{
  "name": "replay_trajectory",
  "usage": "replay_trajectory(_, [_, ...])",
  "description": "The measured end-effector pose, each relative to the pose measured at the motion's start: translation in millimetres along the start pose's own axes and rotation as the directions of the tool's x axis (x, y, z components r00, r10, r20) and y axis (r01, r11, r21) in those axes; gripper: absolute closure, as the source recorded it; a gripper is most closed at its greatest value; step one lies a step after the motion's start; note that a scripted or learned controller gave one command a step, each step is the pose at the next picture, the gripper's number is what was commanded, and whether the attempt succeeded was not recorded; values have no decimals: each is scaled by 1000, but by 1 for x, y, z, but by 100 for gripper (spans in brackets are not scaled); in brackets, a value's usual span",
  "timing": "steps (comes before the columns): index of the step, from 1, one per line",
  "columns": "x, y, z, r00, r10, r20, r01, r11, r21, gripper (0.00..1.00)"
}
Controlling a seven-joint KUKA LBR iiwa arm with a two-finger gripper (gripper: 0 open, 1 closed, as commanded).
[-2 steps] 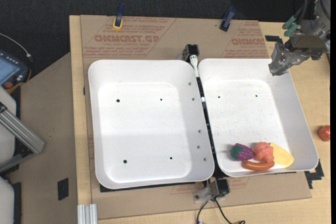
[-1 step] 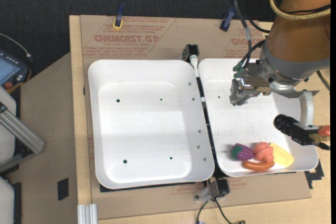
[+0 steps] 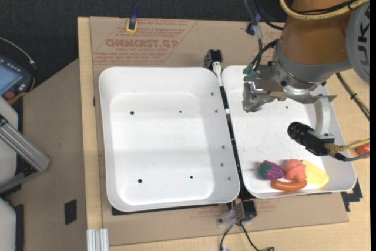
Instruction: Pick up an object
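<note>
Camera view: gripper point(image 3: 254, 104) hangs over the right bin's point(image 3: 267, 138) far-left corner, jaw state unreadable. Toys point(image 3: 291, 175) crowd its near edge, well apart; touching pieces could slip or come up together.

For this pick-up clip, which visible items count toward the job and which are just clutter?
Job: pincer; purple grape toy, pink toy, orange sausage-shaped toy, yellow piece, all in the right bin.

Lying about: left bin, cardboard sheet, blue-yellow clip.
</note>
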State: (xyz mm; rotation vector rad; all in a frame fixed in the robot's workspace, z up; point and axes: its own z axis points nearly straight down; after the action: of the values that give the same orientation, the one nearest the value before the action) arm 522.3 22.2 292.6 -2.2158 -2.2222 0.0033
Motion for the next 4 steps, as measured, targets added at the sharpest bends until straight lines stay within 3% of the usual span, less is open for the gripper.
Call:
replay_trajectory(1, [30, 9, -5, 1000, -1, 0, 1, 1000, -6, 100])
replay_trajectory(2, [42, -18, 15, 1000, 1, 0, -1, 1000, 2, 100])
replay_trajectory(3, [109, 33, -57, 1000, -4, -3, 4, 1000, -16, 100])
replay_trajectory(4, [140, 26, -14, 1000, -1, 1, 1, 1000, 3, 100])
